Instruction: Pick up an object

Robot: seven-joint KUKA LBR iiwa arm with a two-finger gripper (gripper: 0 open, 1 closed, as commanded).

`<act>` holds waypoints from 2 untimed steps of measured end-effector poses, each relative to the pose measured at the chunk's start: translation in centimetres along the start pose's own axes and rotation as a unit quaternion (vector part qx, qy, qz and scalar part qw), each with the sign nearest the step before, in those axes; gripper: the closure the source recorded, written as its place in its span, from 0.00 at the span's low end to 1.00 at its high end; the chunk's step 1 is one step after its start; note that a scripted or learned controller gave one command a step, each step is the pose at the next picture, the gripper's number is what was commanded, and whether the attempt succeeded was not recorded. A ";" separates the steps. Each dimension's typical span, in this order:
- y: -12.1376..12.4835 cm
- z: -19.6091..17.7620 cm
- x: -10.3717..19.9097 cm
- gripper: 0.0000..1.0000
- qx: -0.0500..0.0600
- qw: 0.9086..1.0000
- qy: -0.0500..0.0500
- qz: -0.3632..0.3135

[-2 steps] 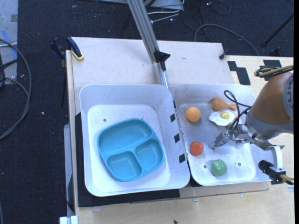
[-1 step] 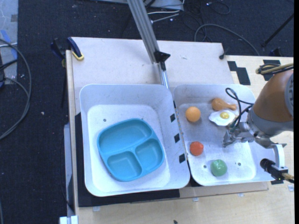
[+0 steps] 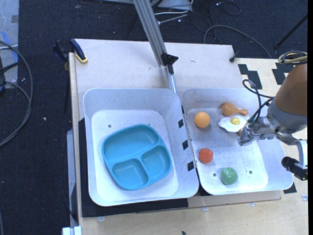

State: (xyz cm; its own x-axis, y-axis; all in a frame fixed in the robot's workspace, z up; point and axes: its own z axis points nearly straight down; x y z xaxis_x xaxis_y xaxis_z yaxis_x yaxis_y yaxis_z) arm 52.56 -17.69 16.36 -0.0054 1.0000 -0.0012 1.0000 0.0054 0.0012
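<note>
The gripper (image 3: 244,137) is low in the right bin (image 3: 259,177), just beside the fried egg (image 3: 233,123); I cannot tell how its jaws stand. A chicken leg (image 3: 231,109) lies near the egg. An orange ball (image 3: 202,119), a red ball (image 3: 206,155) and perhaps a green vegetable (image 3: 228,176) lie apart. The left bin (image 3: 98,102) holds a blue tray (image 3: 137,156).

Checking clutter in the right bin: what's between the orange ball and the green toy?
In the camera view, the red ball lies between the orange ball and the green toy.
</note>
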 end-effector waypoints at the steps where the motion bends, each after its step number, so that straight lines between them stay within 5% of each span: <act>1: -0.1 -4.1 0.5 1.00 0.000 1.000 0.000 0.000; 2: 0.1 -6.6 0.6 1.00 0.001 1.000 0.000 0.000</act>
State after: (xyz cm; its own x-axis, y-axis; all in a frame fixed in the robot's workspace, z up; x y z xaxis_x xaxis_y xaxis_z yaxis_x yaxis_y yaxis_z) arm 52.62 -17.13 23.01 -0.0056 1.0000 -0.0013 1.0000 0.0056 0.0001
